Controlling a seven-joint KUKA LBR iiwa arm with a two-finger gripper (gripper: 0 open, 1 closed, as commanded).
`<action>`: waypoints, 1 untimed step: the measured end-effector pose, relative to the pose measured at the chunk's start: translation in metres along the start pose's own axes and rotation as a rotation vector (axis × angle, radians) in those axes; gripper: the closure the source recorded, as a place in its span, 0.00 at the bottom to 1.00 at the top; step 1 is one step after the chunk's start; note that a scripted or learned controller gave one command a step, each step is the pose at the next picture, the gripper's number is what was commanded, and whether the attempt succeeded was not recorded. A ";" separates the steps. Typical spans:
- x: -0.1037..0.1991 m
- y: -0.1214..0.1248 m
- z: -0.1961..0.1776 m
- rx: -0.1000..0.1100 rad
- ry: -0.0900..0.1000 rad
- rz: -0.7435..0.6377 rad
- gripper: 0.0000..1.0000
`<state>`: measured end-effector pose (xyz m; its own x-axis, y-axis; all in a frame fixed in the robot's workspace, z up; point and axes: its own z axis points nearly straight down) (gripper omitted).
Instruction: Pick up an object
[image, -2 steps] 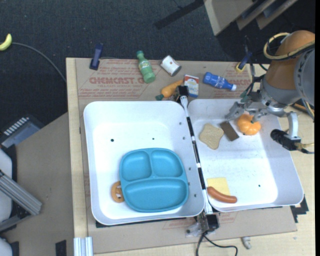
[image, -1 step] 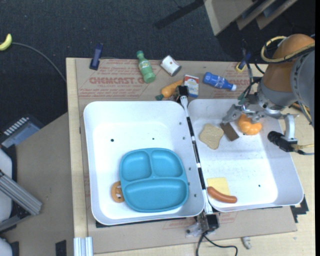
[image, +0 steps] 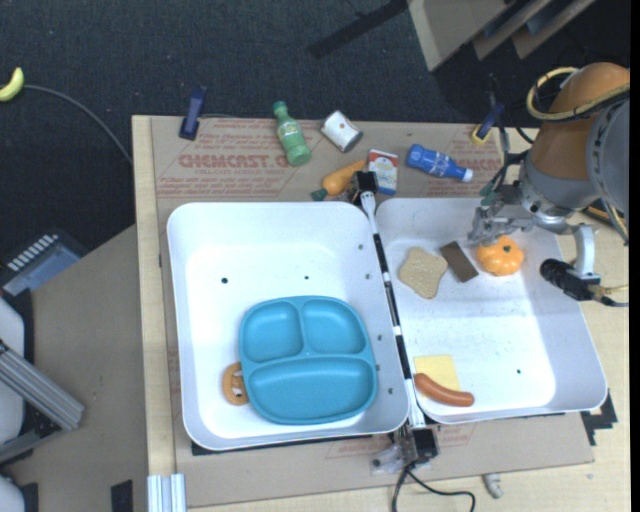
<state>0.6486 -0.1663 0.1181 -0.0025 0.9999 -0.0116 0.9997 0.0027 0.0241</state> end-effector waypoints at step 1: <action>0.000 0.000 0.001 0.001 0.000 0.000 0.00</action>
<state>0.6482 -0.1662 0.1175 -0.0025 0.9999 -0.0114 0.9997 0.0027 0.0229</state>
